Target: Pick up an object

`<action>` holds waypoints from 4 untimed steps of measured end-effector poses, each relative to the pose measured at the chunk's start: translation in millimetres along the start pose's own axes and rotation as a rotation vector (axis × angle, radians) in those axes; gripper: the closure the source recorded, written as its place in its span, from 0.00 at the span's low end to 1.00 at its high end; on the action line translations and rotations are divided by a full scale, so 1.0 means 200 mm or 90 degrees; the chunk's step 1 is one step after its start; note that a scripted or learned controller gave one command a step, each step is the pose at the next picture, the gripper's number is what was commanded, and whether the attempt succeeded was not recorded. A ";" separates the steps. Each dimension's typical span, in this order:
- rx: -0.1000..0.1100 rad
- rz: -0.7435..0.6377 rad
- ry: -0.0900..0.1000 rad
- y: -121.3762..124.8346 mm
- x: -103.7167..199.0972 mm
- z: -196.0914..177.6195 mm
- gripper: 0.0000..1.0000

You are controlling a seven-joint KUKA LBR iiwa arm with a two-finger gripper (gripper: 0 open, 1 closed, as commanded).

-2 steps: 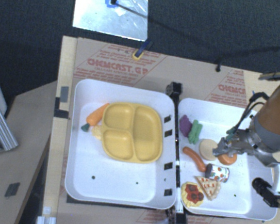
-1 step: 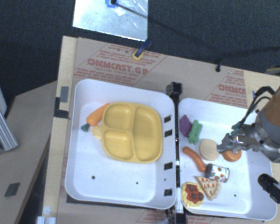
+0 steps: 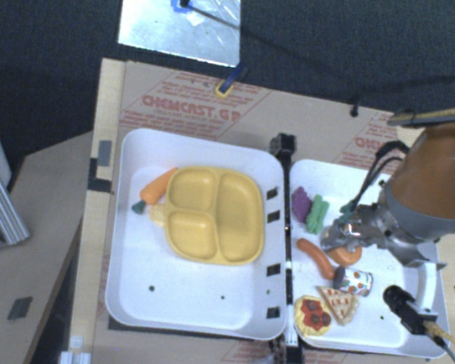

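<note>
The arm [image 3: 444, 180] reaches in over the right bin [image 3: 384, 327], and its hand [image 3: 347, 233] sits low above the middle of that bin, just over an orange toy piece [image 3: 346, 256]. Whether the hand is clenched or released cannot be told, as the wrist hides it. Toys lie in the right bin's left half: a purple grape bunch [image 3: 301, 201] and a green piece [image 3: 317, 213] side by side near its far-left part, a sausage [image 3: 316, 257] just beside the hand, a small can [image 3: 355, 282] next to it, and a pizza slice [image 3: 339, 304] and a round pizza [image 3: 313, 315] toward the near-left corner. In the left bin [image 3: 185, 298] a yellow divided plate [image 3: 210, 214] lies in the middle, with a carrot [image 3: 156, 186] touching its left edge.
</note>
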State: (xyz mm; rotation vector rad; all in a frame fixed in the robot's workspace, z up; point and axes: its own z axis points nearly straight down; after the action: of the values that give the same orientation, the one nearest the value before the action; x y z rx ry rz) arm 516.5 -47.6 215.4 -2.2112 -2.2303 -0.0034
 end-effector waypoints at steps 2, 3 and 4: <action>-0.001 -0.001 0.000 -0.06 0.48 -0.02 1.00; 0.000 0.001 -0.001 -0.12 0.55 -0.04 1.00; -0.001 0.005 -0.001 -0.12 0.46 -0.06 1.00</action>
State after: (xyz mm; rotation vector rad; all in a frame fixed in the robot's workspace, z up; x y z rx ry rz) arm 491.7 44.2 227.2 -2.2214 -2.2232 -0.0028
